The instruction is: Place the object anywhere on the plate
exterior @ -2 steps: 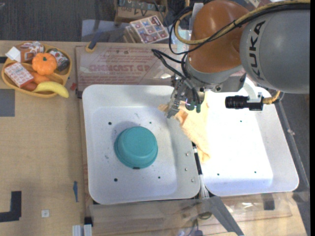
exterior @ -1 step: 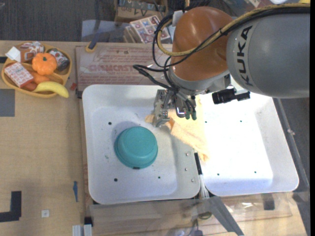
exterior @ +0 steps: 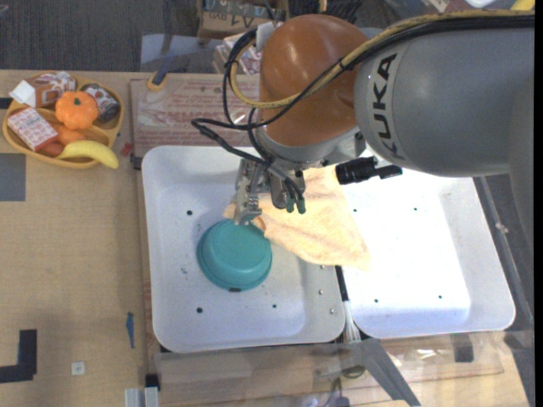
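Starting at the left, a fruit bowl (exterior: 61,121) sits on the bench (exterior: 68,270). In the left bin (exterior: 170,312) lies the teal plate (exterior: 235,256). Just above its upper right rim hang the fingers (exterior: 270,200), closed on a corner of the yellow cloth (exterior: 327,227), which drapes rightward across both bins. Carrying seems underway; next, shift left over the plate and release.

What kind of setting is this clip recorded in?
Probably a robotics lab bench: a grey KUKA arm with an orange band reaches over two shallow white bins, with a round teal plate, a pale yellow cloth and a tray of toy food.
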Controlling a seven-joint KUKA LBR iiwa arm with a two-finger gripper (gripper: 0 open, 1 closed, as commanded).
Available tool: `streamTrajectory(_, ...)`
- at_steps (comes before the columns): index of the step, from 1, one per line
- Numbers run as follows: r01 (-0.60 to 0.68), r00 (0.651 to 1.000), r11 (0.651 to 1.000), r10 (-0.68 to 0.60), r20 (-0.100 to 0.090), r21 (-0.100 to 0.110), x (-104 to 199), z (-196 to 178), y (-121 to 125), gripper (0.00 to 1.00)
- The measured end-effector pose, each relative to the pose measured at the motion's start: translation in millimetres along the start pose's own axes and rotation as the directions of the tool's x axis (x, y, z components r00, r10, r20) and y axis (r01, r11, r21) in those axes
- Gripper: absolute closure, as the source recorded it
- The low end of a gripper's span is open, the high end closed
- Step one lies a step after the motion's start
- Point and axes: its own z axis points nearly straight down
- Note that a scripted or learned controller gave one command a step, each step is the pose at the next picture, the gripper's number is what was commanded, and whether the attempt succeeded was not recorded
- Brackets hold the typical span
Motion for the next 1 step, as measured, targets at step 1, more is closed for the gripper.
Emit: streamTrajectory(1,-0.001,1.0,1.0,0.001,0.0,0.0,-0.1,-0.1,-0.2,0.0)
